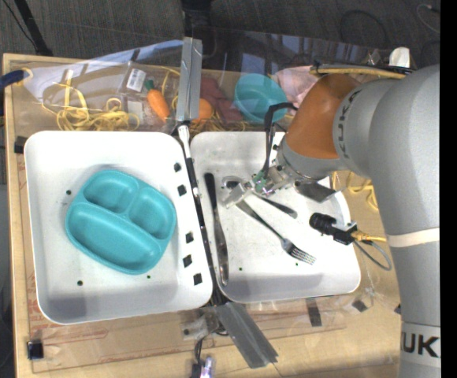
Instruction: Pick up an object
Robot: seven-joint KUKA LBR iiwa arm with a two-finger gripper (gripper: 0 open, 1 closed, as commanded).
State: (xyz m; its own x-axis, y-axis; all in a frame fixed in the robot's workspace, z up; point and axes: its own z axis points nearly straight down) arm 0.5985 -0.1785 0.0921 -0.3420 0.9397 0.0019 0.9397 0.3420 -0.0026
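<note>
I see my gripper (261, 183) low over the right bin (335, 278); the fork (280, 231) runs diagonally just below-right; grip state unclear.

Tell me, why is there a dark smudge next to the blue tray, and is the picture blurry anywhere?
In the camera view, the dark smudge is the soft shadow that the blue tray casts on the left bin; the fork looks fairly sharp, the gripper looks a little blurred, and the clear plastic sheet behind the bins gleams.
</note>
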